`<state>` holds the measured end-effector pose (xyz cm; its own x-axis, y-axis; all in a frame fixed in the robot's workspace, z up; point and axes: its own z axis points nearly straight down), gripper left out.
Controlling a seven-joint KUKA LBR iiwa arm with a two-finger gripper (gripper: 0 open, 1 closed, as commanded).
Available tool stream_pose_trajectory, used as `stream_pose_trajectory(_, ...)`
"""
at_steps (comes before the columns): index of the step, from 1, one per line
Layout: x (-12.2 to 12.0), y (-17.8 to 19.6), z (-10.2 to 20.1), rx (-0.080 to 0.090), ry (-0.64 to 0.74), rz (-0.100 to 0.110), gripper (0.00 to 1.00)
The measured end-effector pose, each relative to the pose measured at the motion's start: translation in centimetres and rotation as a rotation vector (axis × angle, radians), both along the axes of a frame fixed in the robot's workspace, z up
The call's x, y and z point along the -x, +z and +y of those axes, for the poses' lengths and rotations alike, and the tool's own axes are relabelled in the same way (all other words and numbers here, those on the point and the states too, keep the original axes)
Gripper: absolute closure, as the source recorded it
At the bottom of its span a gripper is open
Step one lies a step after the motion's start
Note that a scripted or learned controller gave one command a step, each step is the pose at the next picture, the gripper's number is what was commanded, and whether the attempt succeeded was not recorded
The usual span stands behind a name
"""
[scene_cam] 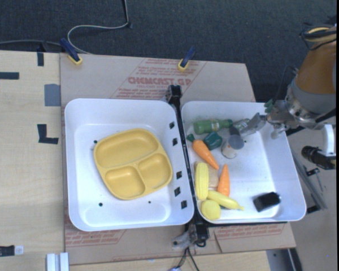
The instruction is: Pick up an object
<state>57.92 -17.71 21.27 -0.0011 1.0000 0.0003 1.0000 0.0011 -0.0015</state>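
Note:
The right bin [282, 168] holds a green bottle [212, 126], a teal piece [213, 140], a small grey and beige cylinder [233, 146], two carrots [205, 153] [224, 179], a corn cob [201, 179], a banana [225, 200], a lemon [211, 209] and a black block [266, 201]. My gripper [246, 125] reaches in over the bin's upper right part. It sits just above and right of the cylinder and right of the bottle. Nothing is visibly held in it.
The left bin [79, 168] holds a yellow divided plate [133, 162]. A black divider [181, 151] runs between the two bins. The grey and orange arm [313, 78] stands beyond the right bin's right rim. Cardboard lies under the bins.

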Motion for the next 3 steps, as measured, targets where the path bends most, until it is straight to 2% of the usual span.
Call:
stream_pose_trajectory(1, -8.6, -4.5, 4.7, -0.001, 0.002, 0.001, 0.0)
stream_pose_trajectory(2, -0.4, -6.8, 7.9, 0.003, 0.0, -0.008, 0.0)
stream_pose_trajectory(3, -2.4, -9.6, 7.6, 0.001, 0.0, 0.0, 0.0)
